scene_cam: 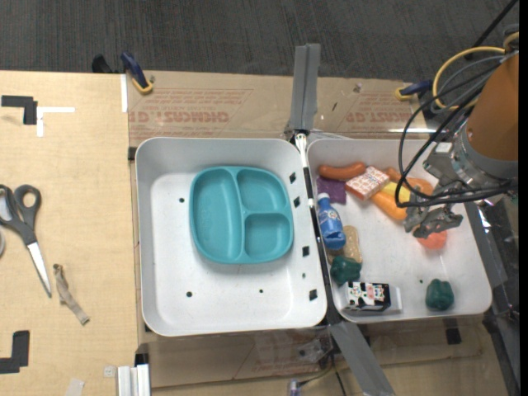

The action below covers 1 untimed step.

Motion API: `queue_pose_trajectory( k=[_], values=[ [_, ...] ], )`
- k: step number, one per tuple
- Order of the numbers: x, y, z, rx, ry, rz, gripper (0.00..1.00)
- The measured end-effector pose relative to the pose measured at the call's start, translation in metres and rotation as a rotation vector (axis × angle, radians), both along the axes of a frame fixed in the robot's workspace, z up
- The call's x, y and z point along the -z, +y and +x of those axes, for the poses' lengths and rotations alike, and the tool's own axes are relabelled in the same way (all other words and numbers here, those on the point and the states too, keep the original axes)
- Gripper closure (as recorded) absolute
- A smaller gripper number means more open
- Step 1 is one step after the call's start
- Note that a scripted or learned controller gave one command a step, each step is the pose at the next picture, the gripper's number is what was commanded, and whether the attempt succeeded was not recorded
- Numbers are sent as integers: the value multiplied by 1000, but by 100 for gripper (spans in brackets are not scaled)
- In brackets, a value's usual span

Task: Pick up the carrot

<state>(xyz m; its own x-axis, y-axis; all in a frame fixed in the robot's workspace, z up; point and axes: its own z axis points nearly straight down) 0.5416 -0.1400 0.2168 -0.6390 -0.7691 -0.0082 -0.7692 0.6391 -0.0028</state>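
The carrot (pixel 391 201), an orange tapered piece with a yellowish end, lies in the right bin (pixel 396 271) near its back, beside a pink and white box (pixel 367 183). My gripper (pixel 433 220) hangs over the right side of that bin, just right of the carrot and slightly nearer the front. Directly under the gripper sits a small red-orange object (pixel 431 239), partly covered by it. Cables and the arm's wrist hide the carrot's right end.
The right bin also holds a sausage (pixel 341 171), a purple piece (pixel 331 190), a blue bottle (pixel 331 223), two green items (pixel 346 268) (pixel 440 294) and a black and white box (pixel 368 296). A teal divided plate (pixel 242 214) sits in the left bin. Scissors (pixel 26 225) lie on the bench at left.
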Motion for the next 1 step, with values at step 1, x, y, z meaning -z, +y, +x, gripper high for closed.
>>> queue_pose_trajectory(
  k=[1],
  values=[
    [-9, 1, 1, 2, -3, 2, 100]
  ],
)
